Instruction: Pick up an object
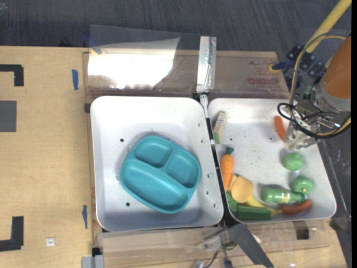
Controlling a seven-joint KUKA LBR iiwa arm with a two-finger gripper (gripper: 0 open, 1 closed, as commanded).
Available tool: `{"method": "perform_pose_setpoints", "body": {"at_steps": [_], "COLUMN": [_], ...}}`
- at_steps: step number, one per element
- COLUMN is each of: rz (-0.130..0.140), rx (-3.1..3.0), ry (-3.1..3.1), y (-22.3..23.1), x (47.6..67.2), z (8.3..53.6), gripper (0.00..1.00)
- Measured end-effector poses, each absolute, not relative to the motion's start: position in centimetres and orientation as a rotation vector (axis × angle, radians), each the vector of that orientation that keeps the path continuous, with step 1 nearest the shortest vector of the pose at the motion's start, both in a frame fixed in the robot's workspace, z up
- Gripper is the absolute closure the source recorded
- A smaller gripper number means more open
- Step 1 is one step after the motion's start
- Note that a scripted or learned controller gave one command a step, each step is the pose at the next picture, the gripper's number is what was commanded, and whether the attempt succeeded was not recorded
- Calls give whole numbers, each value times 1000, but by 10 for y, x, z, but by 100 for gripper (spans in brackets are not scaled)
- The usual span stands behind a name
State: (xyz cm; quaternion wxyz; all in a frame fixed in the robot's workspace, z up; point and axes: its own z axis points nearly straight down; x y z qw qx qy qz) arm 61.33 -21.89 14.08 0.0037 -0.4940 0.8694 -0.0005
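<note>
Approach step. Gripper (299, 140) hangs low in the right bin (254, 113), just above a green ball (294, 161), near an orange piece (279, 127). Cannot tell how the gripper is set; nothing visibly held. Other toy food lies along the bin's near side; teal tray (160, 173) in the left bin (109, 121). Next, likely: drop straight onto the ball, centred, since it may roll.

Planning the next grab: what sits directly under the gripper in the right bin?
A green ball lies just below the gripper, on the right bin floor. The gripper and its cables cover the spot right beneath, so contact can't be judged.
</note>
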Motion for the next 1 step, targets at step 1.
{"method": "perform_pose_setpoints", "body": {"at_steps": [1], "rz": [-3], "rx": [-1550], "ry": [2722], "y": [-218], "x": [614], "z": [142], "gripper": [0]}}
